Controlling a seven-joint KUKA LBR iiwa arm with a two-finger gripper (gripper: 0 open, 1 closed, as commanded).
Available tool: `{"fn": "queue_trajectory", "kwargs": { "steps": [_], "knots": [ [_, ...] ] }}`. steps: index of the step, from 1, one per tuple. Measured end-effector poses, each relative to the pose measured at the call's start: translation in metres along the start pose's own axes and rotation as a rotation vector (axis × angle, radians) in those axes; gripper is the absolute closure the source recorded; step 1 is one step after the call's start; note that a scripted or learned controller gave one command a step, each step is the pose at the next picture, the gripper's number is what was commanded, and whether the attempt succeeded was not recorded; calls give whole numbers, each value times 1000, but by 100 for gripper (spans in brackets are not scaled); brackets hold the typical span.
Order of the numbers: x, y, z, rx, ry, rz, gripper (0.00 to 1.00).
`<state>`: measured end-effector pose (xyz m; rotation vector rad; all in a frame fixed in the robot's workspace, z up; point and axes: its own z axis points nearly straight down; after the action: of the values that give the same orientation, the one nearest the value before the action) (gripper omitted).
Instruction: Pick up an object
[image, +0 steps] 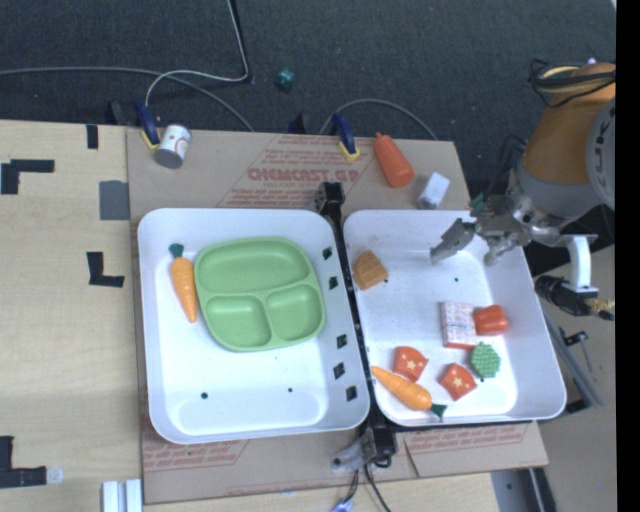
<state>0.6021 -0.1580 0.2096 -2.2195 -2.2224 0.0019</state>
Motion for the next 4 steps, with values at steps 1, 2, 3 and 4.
{"fn": "queue_trajectory", "kwargs": {
  "steps": [1,2,3,4],
  "knots": [
    [-64,-5,122,-5,-2,0,0],
    [8,-68,123,-4,1,0,0],
    [-45,-45,37,-3,-2,1,0],
    [-65,-84,120,-9,0,0,0]
  ]
}}
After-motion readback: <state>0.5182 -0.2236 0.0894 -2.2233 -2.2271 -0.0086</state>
